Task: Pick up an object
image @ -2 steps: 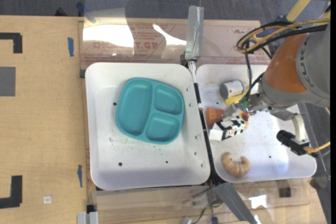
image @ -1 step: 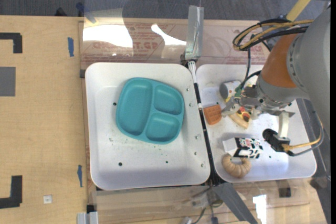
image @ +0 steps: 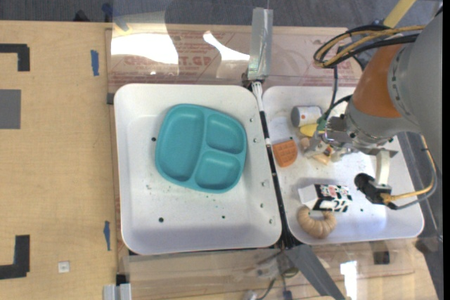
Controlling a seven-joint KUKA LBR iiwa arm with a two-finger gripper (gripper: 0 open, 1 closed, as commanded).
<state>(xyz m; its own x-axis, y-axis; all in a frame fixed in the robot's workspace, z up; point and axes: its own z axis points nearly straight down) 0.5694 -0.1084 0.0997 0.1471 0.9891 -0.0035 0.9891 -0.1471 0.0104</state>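
Overhead slanted view of a bench with two shallow white bins side by side. Left bin (image: 133,221) holds a teal divided plate (image: 200,147), three compartments, lying flat near the middle. Right bin (image: 408,221) holds the clutter and the arm.

Grey arm with an orange band (image: 376,91) reaches in from the right and bends down over the upper middle of the right bin. Its gripper (image: 325,144) sits low among small objects; the wrist hides the tips, so whether it is released or clenched cannot be told, and nothing can be confirmed as grasped.

Closest things: a small tan and cream piece (image: 313,147), possibly toy food, touching or just beside the gripper on the side toward the left bin. A yellow piece (image: 308,130) lies just above that, and a small grey can (image: 306,114) on its side lies a little farther up, its long axis running roughly left to right. An orange wedge-shaped block (image: 285,152) lies nearer the wall between the bins, farther from the gripper on the same side. Toward the near edge, well apart from the gripper, lie a black-and-white patterned packet (image: 329,197) and, below it, a tan curled pastry-like toy (image: 316,221).

Judgement: the tan and cream piece is the likely target, lying immediately on the gripper's left-bin side, so the coming move calls for almost no sideways travel.
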